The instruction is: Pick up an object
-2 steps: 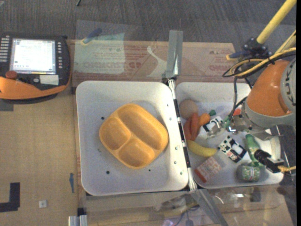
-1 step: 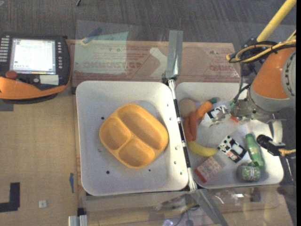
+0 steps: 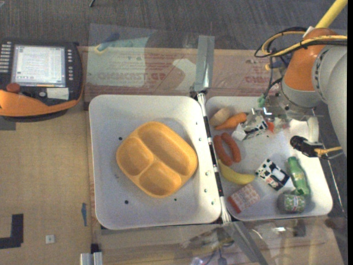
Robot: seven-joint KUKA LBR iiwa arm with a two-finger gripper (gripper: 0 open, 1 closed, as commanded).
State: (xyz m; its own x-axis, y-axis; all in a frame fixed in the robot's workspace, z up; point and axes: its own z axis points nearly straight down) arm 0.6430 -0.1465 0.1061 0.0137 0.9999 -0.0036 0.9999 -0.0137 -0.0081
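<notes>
End effector (image 3: 263,116), grip state indiscernible, above crowded carton (image 3: 251,130) and carrot (image 3: 231,121) near right bin's (image 3: 325,206) far edge; risks nudging neighbours.

- Bench (image 3: 49,175): brown top, two shallow white bins side by side on it.
- Left bin (image 3: 105,148) and right bin (image 3: 320,203) touch along their inner edges.
- Teach pendant (image 3: 38,76), orange and grey with a lit screen, lies at the bench's far left corner, apart from the bins.
- Clear plastic sheet (image 3: 143,59) lies just behind the left bin.
- Black angle mark (image 3: 14,231) near the front left corner.
</notes>
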